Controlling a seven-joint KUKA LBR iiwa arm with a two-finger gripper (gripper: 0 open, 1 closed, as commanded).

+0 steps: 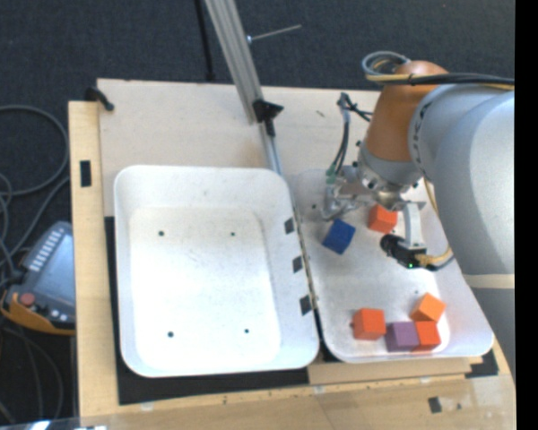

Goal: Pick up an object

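Down at the near edge of the right bin (pixel 471 316), around five o'clock, sits a little cluster: an orange block (pixel 368 322), a purple block (pixel 401 335) touching another orange one (pixel 428 334), and a tilted orange one (pixel 429 308) just behind them. Further up, near the bin's eleven o'clock, a blue block (pixel 338 236) lies alone, with another orange block (pixel 382 219) just to its right. The gripper (pixel 359 195) hovers right over those two, at the far end. Can't tell how the jaws stand; the wrist hides them. The left bin (pixel 125 267) is on the same tabletop (pixel 179 124). My guess: these blocks are light, stiff, maybe foam or wood, not fragile. Squeeze the blue one across two flat opposite faces, since it's got free room around it.
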